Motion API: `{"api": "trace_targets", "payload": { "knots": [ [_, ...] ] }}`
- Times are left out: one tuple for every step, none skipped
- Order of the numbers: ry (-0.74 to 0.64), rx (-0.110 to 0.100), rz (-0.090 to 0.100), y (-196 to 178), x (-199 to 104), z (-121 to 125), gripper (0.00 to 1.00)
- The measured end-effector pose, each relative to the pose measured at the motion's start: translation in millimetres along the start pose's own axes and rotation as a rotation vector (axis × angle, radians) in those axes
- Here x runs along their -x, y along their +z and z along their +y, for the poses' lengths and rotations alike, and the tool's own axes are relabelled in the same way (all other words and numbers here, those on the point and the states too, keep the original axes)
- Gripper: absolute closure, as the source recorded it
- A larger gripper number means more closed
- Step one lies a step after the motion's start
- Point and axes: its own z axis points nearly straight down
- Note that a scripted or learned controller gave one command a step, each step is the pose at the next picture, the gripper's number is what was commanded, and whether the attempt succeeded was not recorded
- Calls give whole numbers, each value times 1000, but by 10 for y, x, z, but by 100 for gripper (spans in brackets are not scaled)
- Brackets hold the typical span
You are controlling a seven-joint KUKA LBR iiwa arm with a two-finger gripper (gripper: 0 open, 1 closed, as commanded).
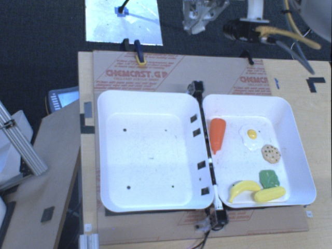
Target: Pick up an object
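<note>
The bench (85, 77) carries a cardboard sheet (171, 71) under two white bins (104, 154).

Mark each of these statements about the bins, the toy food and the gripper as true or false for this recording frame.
1. The carrot lies in the right bin, close to the divide between the bins. True.
2. The fried egg sits in the left bin. False: it lies in the right bin, right of the carrot.
3. The cookie lies just below and right of the fried egg. True.
4. The gripper is down inside the right bin, over the banana. False: it hangs at the top of the view, above the far edge of the bench.
5. The banana lies near the right bin's near edge. True.
</note>
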Motion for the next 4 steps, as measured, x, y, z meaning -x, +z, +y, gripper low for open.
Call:
{"api": "trace_targets", "payload": {
  "knots": [
    [-9, -1, 2, 12, -687, 346, 100],
    [2, -2, 0, -2, -263, 346, 100],
    [4, -1, 0, -3, 224, 347, 100],
    [-6, 0, 1, -2, -28, 341, 100]
  ]
}}
